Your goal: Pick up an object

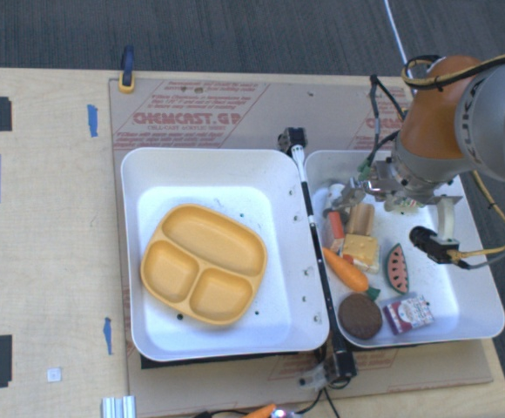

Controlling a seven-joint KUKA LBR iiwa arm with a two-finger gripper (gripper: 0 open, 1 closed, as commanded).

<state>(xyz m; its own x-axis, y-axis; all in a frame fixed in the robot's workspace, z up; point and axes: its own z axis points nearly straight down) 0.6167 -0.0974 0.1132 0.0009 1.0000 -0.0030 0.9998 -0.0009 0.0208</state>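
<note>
Nearest the lens, a brown cookie (360, 316) and a small red-and-white carton (408, 313) sit at the front of the right bin (488, 316), with a carrot (346, 270), a watermelon slice (396, 268) and a yellow cheese wedge (362, 251) just behind. The gripper (360, 197) is low over the back of that pile, above a tan block (361, 219), likely lining up a grasp; I cannot tell how its pincer stands or whether it has anything. The left bin (148, 181) holds a yellow divided plate (203, 264).
</note>
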